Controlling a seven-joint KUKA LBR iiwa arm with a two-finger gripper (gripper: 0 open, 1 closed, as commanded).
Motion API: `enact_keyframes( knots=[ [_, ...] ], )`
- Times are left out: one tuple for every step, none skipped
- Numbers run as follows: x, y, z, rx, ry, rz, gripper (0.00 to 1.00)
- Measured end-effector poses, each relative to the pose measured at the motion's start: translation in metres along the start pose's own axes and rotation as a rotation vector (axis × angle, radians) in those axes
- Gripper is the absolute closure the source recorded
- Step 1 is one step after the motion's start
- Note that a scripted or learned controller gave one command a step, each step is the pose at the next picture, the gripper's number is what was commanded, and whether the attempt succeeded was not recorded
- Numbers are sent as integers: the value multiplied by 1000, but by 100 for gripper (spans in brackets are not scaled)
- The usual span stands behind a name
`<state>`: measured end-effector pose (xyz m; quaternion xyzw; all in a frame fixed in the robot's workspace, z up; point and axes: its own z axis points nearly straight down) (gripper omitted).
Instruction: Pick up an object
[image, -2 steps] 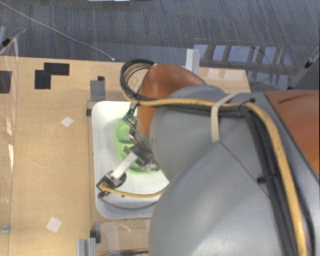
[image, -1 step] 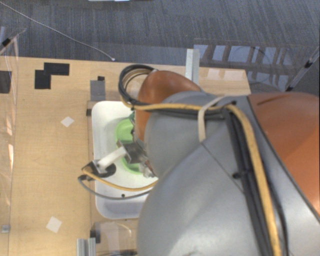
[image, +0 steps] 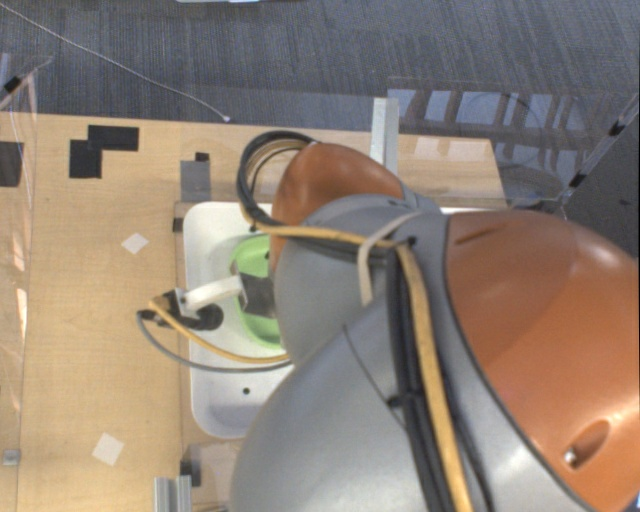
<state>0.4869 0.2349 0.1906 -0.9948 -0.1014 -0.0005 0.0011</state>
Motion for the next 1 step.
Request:
enact_keyframes(
  knots=[
    [1, 0, -11, 2, 1, -2, 100]
  ],
)
